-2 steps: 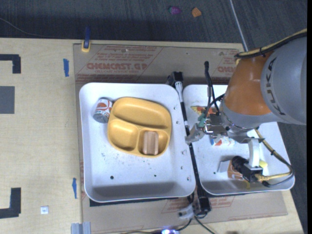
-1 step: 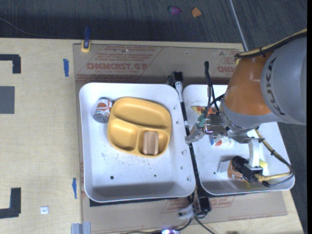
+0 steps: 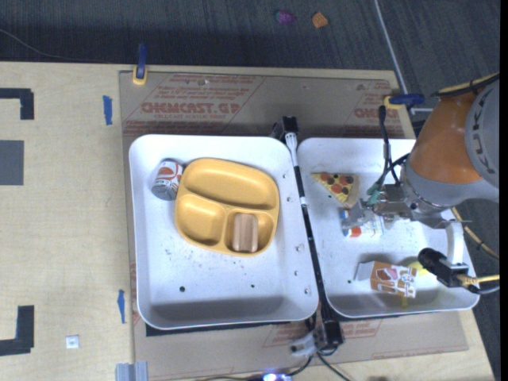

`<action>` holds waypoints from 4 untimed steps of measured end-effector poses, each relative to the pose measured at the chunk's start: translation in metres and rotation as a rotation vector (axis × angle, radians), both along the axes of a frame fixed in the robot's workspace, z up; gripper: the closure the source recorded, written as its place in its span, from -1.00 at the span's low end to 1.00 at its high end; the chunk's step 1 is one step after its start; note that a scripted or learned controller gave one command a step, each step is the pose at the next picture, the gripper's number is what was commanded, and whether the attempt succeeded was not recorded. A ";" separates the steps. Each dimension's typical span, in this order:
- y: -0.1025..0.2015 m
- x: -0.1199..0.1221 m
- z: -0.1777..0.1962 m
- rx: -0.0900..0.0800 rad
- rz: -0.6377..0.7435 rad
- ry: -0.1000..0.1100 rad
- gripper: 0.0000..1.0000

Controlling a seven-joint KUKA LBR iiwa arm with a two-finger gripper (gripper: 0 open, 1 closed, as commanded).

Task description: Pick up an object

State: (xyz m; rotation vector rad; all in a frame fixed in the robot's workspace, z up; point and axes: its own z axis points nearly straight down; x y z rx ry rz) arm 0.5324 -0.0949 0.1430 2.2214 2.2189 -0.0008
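Observation:
My gripper [image 3: 371, 211] is low over the right bin [image 3: 333, 296], reaching in from the right. Just below and left of it lies a small white object with red and blue marks [image 3: 355, 228], close to the gripper tip; I cannot tell whether they touch. A toy pizza slice [image 3: 335, 184] lies a little further up and left. An orange and white carton [image 3: 392, 279] lies flat near the bin's front.
The left bin [image 3: 159, 284] holds a yellow divided plate [image 3: 208, 182] with a brown roll [image 3: 244, 232] in its lower right compartment. A small can [image 3: 166, 178] rests against the plate's left edge. A black divider rail [image 3: 300, 205] runs between the bins.

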 end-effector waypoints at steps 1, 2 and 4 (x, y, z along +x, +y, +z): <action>-0.001 -0.041 -0.050 0.001 0.002 0.000 -1.00; -0.001 -0.040 -0.040 0.000 0.001 -0.004 1.00; 0.075 0.010 0.042 0.002 0.002 0.001 -1.00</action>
